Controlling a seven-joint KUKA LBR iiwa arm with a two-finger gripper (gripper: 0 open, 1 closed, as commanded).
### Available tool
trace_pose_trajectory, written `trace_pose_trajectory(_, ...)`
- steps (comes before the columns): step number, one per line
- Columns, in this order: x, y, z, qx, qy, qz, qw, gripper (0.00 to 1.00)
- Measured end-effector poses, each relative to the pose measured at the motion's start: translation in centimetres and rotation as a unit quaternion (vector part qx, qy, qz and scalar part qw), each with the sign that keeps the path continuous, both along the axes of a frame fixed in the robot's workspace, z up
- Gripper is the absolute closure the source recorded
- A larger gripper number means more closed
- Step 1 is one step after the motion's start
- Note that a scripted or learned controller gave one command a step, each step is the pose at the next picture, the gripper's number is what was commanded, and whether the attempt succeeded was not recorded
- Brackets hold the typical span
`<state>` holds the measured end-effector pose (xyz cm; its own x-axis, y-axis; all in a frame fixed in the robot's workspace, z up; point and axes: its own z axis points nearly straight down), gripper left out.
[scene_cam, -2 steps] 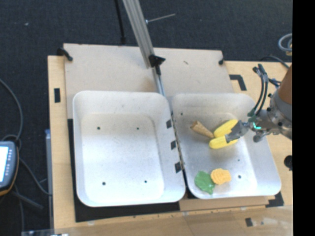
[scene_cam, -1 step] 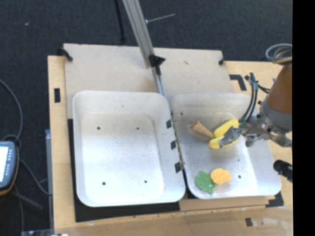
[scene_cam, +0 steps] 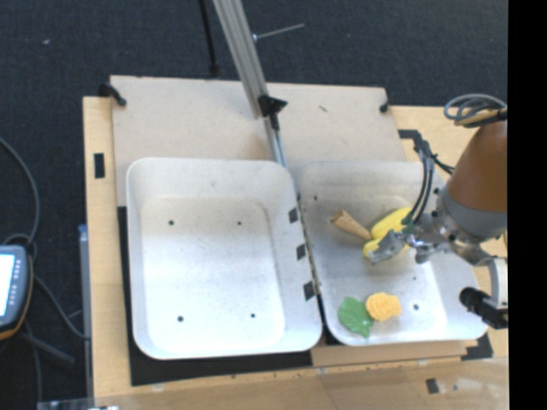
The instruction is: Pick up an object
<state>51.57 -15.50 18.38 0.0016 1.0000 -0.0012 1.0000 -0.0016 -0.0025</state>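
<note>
Bench (scene_cam: 98,229) carries two white bins side by side, so a pick from one can be dropped in the other. Left bin (scene_cam: 214,173) sits nearer the middle of the bench; right bin (scene_cam: 342,182) is where all the loose items lie, within easy reach of the arm (scene_cam: 479,182) entering from the right. Arm is bent low over the right bin — gripper (scene_cam: 391,246) down at the yellow banana-like toy (scene_cam: 386,226), touching or just beside its lower end. Finger gap is hidden by the wrist hardware: cannot tell whether it is spread or closed on anything. Likely target is the banana, judged from that placement. A tan cone (scene_cam: 349,223) lies just left of it, close enough to get nudged. Near the front wall — an orange piece (scene_cam: 384,306) beside a green one (scene_cam: 353,315). No readable labels or writing anywhere.
</note>
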Motion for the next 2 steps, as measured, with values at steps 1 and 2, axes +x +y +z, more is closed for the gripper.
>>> trace_pose_trajectory(1, -0.2, -0.1, -4.2, 0.0002, 0.000, 0.000, 1.0000, 0.00)
trace_pose_trajectory(2, 0.0, -0.2, -2.9, -0.0006, -0.004, -0.003, 1.0000, 1.00)
